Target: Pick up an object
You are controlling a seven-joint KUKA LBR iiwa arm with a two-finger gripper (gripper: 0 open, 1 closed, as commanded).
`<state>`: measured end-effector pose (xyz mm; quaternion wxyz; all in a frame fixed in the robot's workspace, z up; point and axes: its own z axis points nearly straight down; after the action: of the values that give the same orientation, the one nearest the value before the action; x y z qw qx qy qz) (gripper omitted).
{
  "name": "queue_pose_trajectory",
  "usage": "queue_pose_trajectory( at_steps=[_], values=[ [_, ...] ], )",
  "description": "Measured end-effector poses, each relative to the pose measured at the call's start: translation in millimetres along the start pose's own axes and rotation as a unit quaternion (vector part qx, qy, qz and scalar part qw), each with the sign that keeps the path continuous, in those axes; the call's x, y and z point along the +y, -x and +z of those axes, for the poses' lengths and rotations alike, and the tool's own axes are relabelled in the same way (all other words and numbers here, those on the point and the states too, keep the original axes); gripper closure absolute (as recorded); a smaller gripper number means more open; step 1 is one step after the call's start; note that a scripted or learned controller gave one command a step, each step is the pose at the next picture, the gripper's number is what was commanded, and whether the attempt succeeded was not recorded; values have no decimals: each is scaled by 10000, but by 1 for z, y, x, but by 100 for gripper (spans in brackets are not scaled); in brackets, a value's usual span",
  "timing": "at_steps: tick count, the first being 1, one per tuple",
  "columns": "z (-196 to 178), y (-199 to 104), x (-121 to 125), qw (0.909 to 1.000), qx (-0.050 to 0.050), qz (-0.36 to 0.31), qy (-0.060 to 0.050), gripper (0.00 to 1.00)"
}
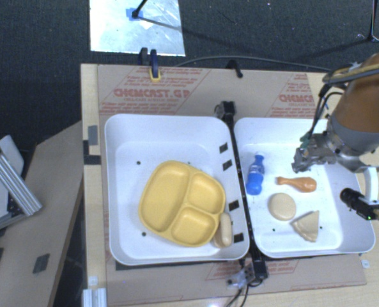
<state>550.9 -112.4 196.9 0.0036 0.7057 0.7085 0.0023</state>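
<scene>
Where the gripper (302, 160) hovers, drumstick (298, 183) below; bottle (255, 174) left.

Robotics lab: worktop (176, 88) on printed board, two white bins (122, 171), clamp (154, 64), aluminium framing (10, 178), cabling, dark carpet.

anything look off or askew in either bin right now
Nothing is spilled or broken. The yellow divided plastic tray sits skewed in the left white bin, and the small blue plastic bottle lies on its side in the right white bin.
</scene>
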Motion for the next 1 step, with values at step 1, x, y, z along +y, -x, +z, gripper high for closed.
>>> queue_pose_trajectory(
  at_steps=[1],
  values=[
    [-47, -6, 6, 10000, 3, -5, -6, 100]
  ],
)
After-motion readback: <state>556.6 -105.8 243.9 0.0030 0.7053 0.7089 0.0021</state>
